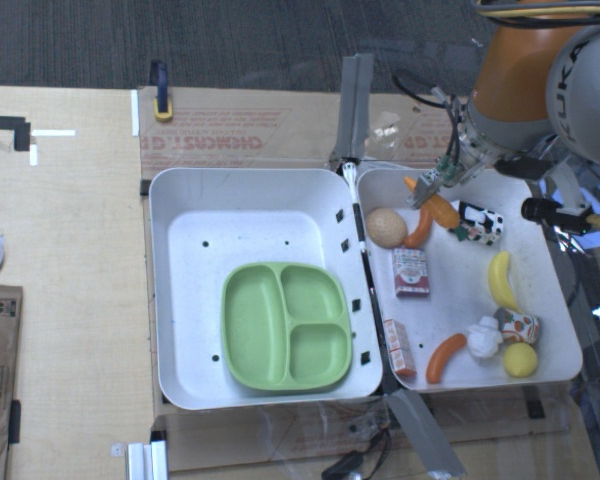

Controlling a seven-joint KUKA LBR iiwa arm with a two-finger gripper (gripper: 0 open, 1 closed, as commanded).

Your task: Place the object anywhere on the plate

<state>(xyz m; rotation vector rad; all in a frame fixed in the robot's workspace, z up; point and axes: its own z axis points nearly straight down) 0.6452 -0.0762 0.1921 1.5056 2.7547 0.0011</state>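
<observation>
The green three-compartment plate (285,325) lies in the left bin (180,208), toward its front. My gripper (432,184) hangs low over the back left part of the right bin (565,308). Its tip is right above an orange carrot-like piece (440,211), and a small orange bit (410,181) shows beside it. Nothing can be made out between the fingers. Close by lie a beige round ball (386,227) and a reddish sausage (418,230).
The right bin also holds a black-and-white cow toy (480,224), a banana (500,280), two red cartons (410,272), a second sausage (445,357), a white lump (483,340) and a lemon (520,360). A grey divider (358,218) separates the bins.
</observation>
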